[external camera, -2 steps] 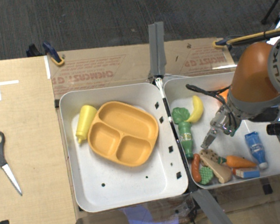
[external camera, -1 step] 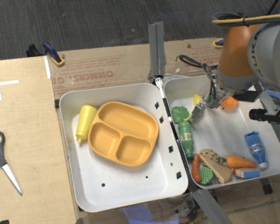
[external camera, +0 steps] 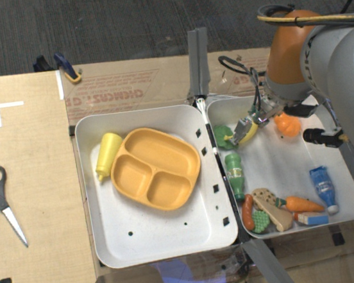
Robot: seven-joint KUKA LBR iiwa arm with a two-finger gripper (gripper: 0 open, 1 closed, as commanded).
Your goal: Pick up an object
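Seemingly mid-grasp, the jaws [external camera: 247, 126] sat low at the far left of the right bin [external camera: 348, 212], closed around a yellow banana [external camera: 248, 134], so lifting it straight up came next.

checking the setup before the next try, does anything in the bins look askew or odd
Nothing looks damaged or spilled. The yellow divided plate lies at a slant in the left bin, and the toys in the right bin sit in a loose jumble along its front edge.

Red print on cardboard [external camera: 118, 87] behind bins, upside down, not legible.
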